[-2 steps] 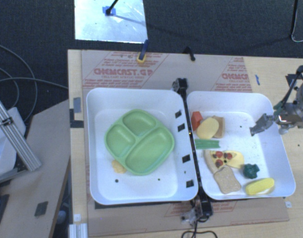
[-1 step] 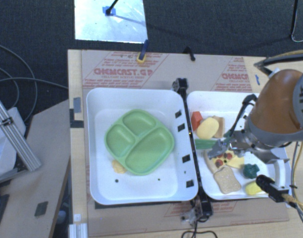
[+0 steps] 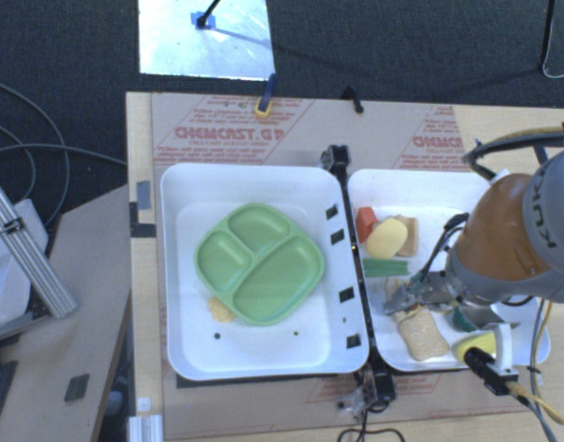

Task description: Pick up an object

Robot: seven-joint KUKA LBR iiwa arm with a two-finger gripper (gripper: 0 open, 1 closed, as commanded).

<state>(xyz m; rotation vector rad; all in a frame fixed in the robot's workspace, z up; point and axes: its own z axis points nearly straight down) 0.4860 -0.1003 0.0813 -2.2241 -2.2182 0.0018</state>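
1. While the grey arm [image 3: 531, 238] with its orange band reaches in from the right, the gripper [image 3: 404, 297] hangs low over the right bin [image 3: 429, 180], and whether it is released or clenched cannot be told at this size.
2. Just below the gripper, at the near side of that bin, lies a pale beige bread-like piece [image 3: 421, 333], oblong and speckled; judged by its looks it is light and a little soft, best pinched across its narrow width.
3. Farther back in the same bin sit a rounded yellow piece [image 3: 386, 238], smooth and probably slippery, a small red piece [image 3: 365, 220] at its left, and a tan block [image 3: 408, 233] touching its right.
4. A flat green strip [image 3: 384, 268] lies between those and the gripper.
5. A yellow item [image 3: 475, 344] rests near the bin's near right corner.
6. On the left, the left bin [image 3: 185, 191] holds a green divided plate [image 3: 260, 263], stiff-looking matte plastic with three compartments, and a small yellowish scrap [image 3: 220, 310] at its near left edge.
7. Both bins are shallow, white and glossy, resting on a brown cardboard-covered surface [image 3: 227, 127].
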